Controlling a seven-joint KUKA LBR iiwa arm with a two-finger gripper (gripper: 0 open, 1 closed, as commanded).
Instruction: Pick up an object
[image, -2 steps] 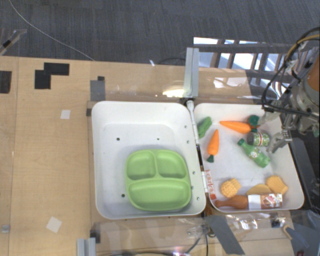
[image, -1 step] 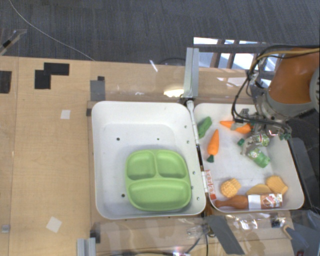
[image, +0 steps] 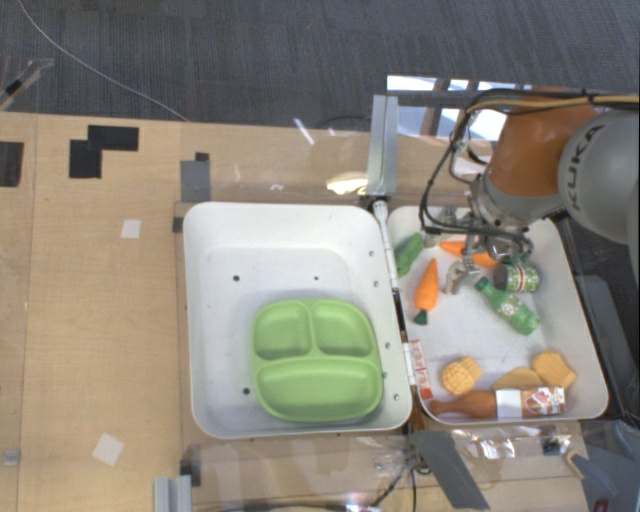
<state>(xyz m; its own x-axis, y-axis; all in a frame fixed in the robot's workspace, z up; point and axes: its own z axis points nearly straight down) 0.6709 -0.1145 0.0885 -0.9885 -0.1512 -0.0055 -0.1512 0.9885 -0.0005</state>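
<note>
So the gripper is down in the right bin, near its far edge. Fingers look spread, nothing between them. The carrot sits just beside them toward the bin's left wall, long axis running far-to-near. A green can is on the other side. I'd guess carrot's the closer grab.

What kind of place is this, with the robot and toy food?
Probably a robot lab. A grey and orange arm reaches over two white bins on a wooden bench, with toy food like a carrot to pick up.
</note>
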